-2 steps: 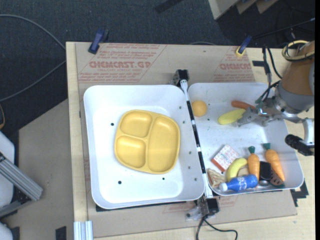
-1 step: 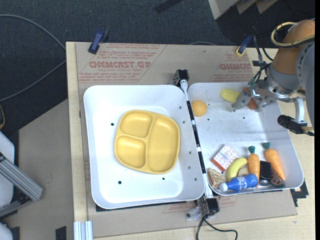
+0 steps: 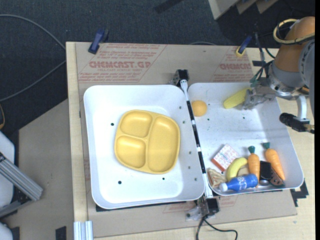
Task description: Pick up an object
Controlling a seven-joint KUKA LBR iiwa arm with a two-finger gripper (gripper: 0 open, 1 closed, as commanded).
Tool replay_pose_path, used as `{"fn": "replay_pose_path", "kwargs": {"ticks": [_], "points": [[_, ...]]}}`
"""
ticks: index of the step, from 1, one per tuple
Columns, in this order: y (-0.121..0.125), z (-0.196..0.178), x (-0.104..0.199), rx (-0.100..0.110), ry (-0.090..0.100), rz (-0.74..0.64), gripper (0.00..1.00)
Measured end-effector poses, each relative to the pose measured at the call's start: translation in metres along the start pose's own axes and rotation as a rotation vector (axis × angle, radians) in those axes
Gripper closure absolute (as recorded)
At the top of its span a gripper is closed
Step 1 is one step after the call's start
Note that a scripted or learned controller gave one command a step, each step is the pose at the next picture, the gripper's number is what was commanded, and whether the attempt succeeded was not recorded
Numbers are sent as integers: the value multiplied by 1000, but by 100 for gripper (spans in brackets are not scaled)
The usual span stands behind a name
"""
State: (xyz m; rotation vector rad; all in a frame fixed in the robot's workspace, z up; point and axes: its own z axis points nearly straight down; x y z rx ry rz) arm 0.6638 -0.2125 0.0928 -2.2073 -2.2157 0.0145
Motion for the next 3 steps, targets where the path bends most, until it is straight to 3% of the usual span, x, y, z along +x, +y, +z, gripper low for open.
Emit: {"fn": "replay_pose_path", "kwargs": {"ticks": [1, 2, 3], "points": [[0, 10, 46, -2, -1, 3, 100], [-1, 11, 111, 3, -2, 3, 100], [-2, 10, 116, -3, -8, 6, 100]]}}
